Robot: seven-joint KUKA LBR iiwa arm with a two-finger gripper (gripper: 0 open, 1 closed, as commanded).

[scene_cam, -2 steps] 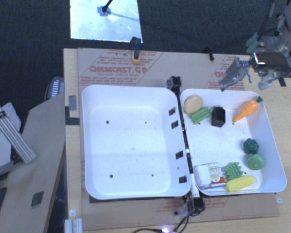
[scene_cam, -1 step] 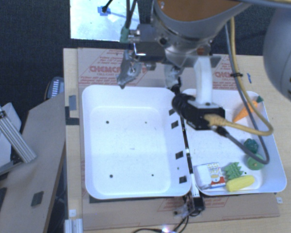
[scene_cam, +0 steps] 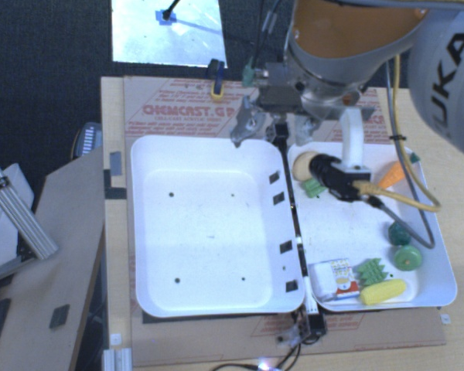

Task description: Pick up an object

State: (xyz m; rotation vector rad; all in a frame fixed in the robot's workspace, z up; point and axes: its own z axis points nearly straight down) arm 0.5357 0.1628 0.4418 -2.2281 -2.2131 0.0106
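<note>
1. Two white bins sit side by side on a brown bench: the left bin [scene_cam: 209,230] and the right bin [scene_cam: 356,230].
2. Up at the far edge, over the wall between the bins, hangs the claw [scene_cam: 272,126].
3. Nothing is between its fingers. I cannot tell if they are apart or together.
4. Toys lie in the right bin. Just to the right of the claw and a bit nearer are a round cream ball [scene_cam: 303,165] and a small green piece [scene_cam: 314,187].
5. Much nearer to us, far from the claw, lie a yellow corn [scene_cam: 383,291], a green leafy toy [scene_cam: 371,270] and a little box [scene_cam: 336,278].
6. I think the picking step has not begun. Next, the claw should move over one toy, go down and squeeze.
</note>
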